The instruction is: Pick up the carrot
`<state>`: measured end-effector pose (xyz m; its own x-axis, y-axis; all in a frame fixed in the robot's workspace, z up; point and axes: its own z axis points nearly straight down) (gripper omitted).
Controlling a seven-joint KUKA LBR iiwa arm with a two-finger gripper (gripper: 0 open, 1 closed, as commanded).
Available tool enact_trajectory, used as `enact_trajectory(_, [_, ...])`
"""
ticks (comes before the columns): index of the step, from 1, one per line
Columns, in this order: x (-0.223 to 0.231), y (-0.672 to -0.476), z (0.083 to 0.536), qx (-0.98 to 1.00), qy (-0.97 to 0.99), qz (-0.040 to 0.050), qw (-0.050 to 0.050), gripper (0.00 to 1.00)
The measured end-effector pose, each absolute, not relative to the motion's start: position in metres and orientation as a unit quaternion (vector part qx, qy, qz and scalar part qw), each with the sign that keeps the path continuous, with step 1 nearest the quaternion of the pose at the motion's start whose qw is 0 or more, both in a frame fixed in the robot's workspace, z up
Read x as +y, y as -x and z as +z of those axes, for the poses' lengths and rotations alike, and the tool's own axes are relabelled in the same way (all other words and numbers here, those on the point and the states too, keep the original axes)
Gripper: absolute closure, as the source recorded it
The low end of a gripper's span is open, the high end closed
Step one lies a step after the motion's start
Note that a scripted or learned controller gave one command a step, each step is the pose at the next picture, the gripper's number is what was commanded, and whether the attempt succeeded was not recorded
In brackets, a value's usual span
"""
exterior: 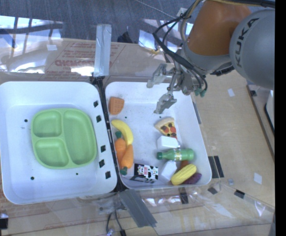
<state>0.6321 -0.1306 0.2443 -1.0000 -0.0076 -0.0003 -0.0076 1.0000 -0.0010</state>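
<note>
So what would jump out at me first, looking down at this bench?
Probably the big grey arm with its orange band, reaching in from the right, its gripper hanging over the far end of the right bin. Next, that bin's toy food: a carrot beside a banana by the left wall. The left bin holds a green divided plate.

We see a light wooden bench [234,132]. Two white bins sit on it, side by side and touching. The left bin [8,146] and the right bin [143,90] rest on clear shiny plastic sheet [30,58].
</note>
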Motion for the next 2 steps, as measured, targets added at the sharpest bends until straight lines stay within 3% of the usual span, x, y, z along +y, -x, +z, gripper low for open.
enact_trajectory(1, [-0.106,-0.587,0.091,0.995,0.099,0.0005,0.0,0.0])
enact_trajectory(2, [-0.102,-0.523,0.092,0.999,0.043,0.0001,0.0,0.0])
